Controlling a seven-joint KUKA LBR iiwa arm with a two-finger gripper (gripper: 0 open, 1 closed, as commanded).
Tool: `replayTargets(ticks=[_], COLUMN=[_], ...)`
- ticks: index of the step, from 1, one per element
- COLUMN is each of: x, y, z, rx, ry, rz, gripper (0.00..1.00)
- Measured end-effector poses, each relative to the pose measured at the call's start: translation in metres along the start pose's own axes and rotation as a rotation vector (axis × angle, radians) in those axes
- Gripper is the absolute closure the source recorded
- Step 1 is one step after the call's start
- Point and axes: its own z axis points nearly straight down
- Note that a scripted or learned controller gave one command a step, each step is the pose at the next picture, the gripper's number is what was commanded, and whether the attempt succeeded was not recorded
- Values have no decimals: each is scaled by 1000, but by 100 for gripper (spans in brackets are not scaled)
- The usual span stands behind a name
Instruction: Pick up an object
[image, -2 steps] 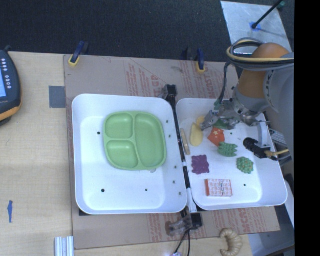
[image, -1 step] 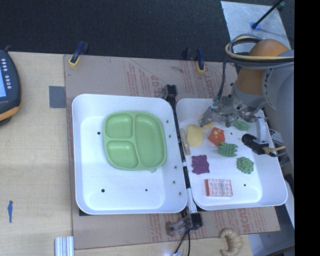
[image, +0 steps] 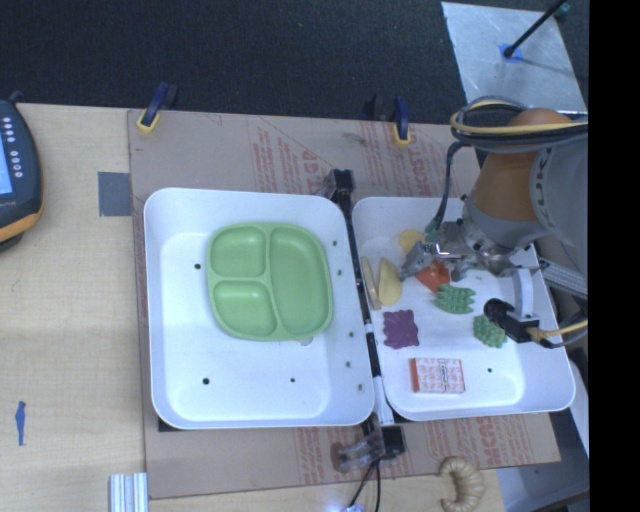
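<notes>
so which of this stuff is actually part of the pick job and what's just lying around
Part of the job:
- hand, low in the right bin
- red piece beside it
- yellow piece
- purple piece
- green pieces
- printed card

Lying about:
- green divided plate in the left bin
- pendant at the bench's left edge
- clamps

Green divided plate (image: 270, 280) in white bin (image: 170, 300). By the gripper (image: 437, 262): red piece (image: 434, 279), yellow piece (image: 389, 289), green leaves (image: 455, 299), purple piece (image: 400, 328), orange-patterned card (image: 437, 376).
</notes>
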Motion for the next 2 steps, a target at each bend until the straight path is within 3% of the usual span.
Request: replayTargets(ticks=[1,2], x=[25,-13], y=[46,44], z=[-2,-1], rx=[-8,-7], ry=[1,-2], rz=[-5,2], gripper=[0,0])
